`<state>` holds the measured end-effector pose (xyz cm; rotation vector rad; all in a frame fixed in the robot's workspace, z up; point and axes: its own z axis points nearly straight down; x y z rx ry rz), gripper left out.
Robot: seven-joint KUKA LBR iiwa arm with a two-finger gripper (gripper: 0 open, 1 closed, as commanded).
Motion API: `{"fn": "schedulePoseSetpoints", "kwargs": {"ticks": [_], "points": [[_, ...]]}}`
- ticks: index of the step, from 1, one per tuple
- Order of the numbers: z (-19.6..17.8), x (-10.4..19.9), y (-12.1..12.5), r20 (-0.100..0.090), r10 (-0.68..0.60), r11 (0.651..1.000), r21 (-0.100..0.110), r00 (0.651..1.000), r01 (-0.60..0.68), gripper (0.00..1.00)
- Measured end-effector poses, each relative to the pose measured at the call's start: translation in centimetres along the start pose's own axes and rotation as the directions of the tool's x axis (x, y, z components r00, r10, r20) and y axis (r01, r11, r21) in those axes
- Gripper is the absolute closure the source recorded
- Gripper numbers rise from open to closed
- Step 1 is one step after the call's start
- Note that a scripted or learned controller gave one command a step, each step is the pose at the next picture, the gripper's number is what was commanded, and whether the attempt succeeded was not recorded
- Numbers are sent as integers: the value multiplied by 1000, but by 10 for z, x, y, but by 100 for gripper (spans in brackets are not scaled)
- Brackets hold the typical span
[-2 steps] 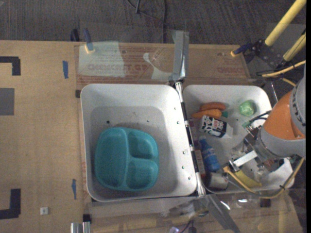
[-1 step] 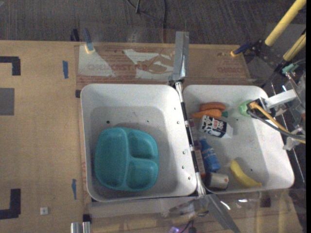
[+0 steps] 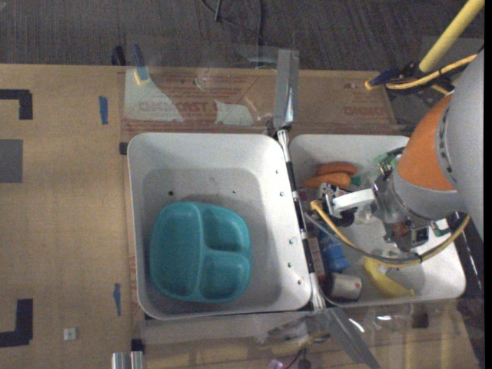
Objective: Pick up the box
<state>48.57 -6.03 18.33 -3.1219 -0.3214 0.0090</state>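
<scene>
A small blue box (image 3: 332,254) lies near the left wall of the right bin (image 3: 453,283), partly crossed by a yellow cable. My gripper (image 3: 400,231) hangs over the middle of that bin, to the right of the box and apart from it. The wrist and the orange-banded arm cover most of the gripper from above. I see nothing held in it.
In the right bin lie two orange carrots (image 3: 332,174), a green thing (image 3: 384,162) behind the wrist, a yellow banana (image 3: 384,279) and a pale can (image 3: 346,285) at the front. The left bin (image 3: 146,160) holds a teal divided plate (image 3: 200,250).
</scene>
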Motion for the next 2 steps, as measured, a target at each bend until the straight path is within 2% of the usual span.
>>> {"fn": "schedulePoseSetpoints", "kwargs": {"ticks": [1, 2], "points": [[-140, -17, 46, -3, 2, 1000, -2, 1000, -2, 0], [-241, -5, 67, -3, -15, 1000, -3, 1000, 15, 0]]}}
